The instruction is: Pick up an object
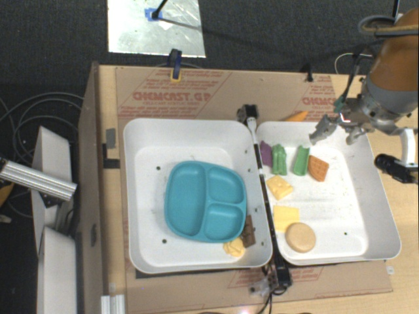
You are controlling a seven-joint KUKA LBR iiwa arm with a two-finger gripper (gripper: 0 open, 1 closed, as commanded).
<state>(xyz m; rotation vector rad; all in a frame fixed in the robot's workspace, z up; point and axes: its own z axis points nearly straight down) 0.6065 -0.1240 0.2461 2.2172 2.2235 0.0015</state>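
We see the fingers (pixel 338 133) spread apart and holding nothing above the right bin (pixel 373 195); just below-left of them stands a green block (pixel 300 160), upright, ridged, beside an orange waffle piece (pixel 318 169).

We see blue divided plate (pixel 204 201) in left white bin (pixel 147 142). Cardboard sheet (pixel 196 90) lies under both bins. Shiny metal square (pixel 156 18) sits on dark floor beyond; cables (pixel 26 120) and metal rail (pixel 36 178) at left.

Toy foods (pixel 292 195) (scattered) in right bin (pixel 370 221)
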